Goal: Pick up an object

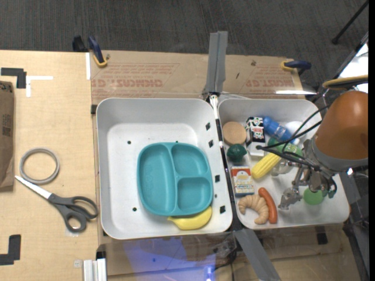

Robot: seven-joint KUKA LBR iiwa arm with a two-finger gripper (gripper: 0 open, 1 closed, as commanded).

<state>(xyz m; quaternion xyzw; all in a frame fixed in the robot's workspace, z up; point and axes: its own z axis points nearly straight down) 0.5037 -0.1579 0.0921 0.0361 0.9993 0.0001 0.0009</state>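
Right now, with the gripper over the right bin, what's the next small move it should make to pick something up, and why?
Probably a short descent straight down. The gripper hangs low in the right bin with nothing visibly between its fingers, on a bare patch between the hot dog and the green ball. If the ball is the target, I'd first nudge it toward the arm's side, since the ball sits just off it.

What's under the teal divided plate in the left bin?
A banana pokes out from beneath the teal divided plate's lower edge, on the left bin floor. The plate hides the rest of the banana.
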